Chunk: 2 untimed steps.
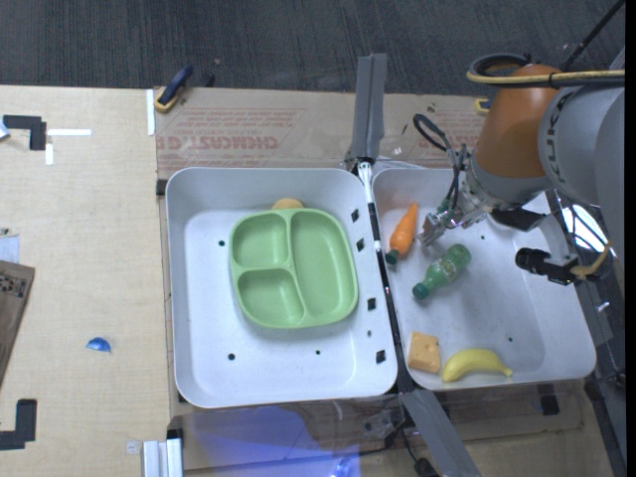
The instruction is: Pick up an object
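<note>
Status of task: not yet done, by the look of it. Nothing is lifted; every object lies on a bin floor, and the grasp itself remains to be made.

Left bin [199, 366]: shallow white plastic, smooth, rounded corners. Holds a pale green divided plate [294, 266], three compartments, matte moulded plastic, rounded-square outline. A small yellowish item [287, 204] peeks out behind its far rim (too hidden to identify).

Right bin [556, 336]: same white tray, contents from left to right:
- Carrot [403, 229], orange, tapered, green stub at the near end, lying by the dividing wall.
- Bottle [442, 270], green, glossy, cylindrical, lying on its side at a slant, cap toward the near left.
- Cracker-like block [424, 352], tan, squarish, lightly textured.
- Banana [475, 365], yellow, curved, smooth, just beside the block near the front wall.

Gripper [437, 227]: metallic, low in the right bin between carrot and bottle, just above the bottle's upper end. I cannot tell from this angle how it is set, and no object is seen held. Likeliest candidates: carrot or bottle.
</note>
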Tool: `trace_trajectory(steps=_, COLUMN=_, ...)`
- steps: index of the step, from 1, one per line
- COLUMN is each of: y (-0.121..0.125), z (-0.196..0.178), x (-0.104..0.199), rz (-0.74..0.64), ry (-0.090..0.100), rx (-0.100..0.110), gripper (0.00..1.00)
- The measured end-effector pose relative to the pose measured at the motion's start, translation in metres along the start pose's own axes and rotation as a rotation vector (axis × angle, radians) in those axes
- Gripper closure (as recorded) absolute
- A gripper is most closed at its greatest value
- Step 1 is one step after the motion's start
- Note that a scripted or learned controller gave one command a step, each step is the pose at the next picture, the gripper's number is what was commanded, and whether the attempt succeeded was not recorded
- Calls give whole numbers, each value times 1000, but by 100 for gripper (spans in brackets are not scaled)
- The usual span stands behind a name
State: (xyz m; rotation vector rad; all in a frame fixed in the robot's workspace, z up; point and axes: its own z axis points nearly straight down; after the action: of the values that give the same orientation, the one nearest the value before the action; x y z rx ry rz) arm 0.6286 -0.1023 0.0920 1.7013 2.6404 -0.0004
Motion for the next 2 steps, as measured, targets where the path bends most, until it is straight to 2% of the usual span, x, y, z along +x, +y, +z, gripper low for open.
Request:
trace_trajectory(steps=1, y=0, z=-1, x=-1, rz=0, ry=-2, rx=-1, gripper=0)
trace_trajectory(steps=2, y=0, z=-10, x=-2, rz=4, ry=-3, rx=-2, gripper=100)
